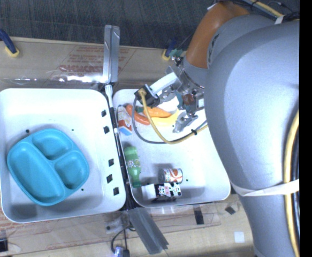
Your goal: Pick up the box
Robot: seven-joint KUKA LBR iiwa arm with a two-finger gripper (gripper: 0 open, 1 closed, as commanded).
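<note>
A small white, red and blue carton box (124, 120) leans against the left wall of the right bin (209, 165), near its back. A second small box (168, 190), black and white, lies at the bin's front wall. My gripper (184, 111) hangs over the back right part of this bin, to the right of the carton and well behind the black and white box. Nothing shows in its grasp. An orange carrot-like piece (147, 113) and a yellow piece (167, 119) lie between the gripper and the carton.
A green bottle (132, 165) lies along the right bin's left wall. A printed can (171, 175) lies just behind the black and white box. A yellow cable (161, 138) loops below the wrist. The left bin (16, 103) holds a blue divided plate (47, 165).
</note>
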